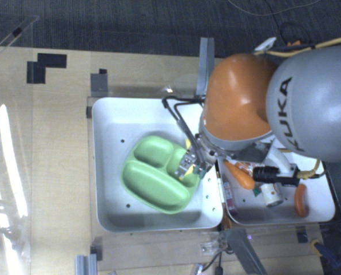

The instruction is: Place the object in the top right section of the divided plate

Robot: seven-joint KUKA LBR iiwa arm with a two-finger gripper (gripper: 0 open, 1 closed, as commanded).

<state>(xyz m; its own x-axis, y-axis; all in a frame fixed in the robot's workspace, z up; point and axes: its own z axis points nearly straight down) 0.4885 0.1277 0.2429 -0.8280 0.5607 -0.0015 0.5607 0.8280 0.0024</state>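
Camera view is showing the gripper (189, 166) hanging over the right-hand sections of the green divided plate (153, 173) in the left bin (107, 153). A small yellowish object (187, 172) is sitting at its tips; I cannot tell the finger opening. An orange carrot (240, 175) is lying in the right bin (325, 211).

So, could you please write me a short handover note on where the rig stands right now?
Gripper: low over the right edge of the green divided plastic plate, at its smaller sections; whether its fingers are open or shut cannot be told, and no held object can be confirmed.
Plate: lies in the left white bin.
Right white bin: holds an orange carrot-shaped toy, a small can and a reddish sausage-shaped piece.
Done: arm brought to the plate.
Left: confirm an object lands in the top right section, then withdraw.
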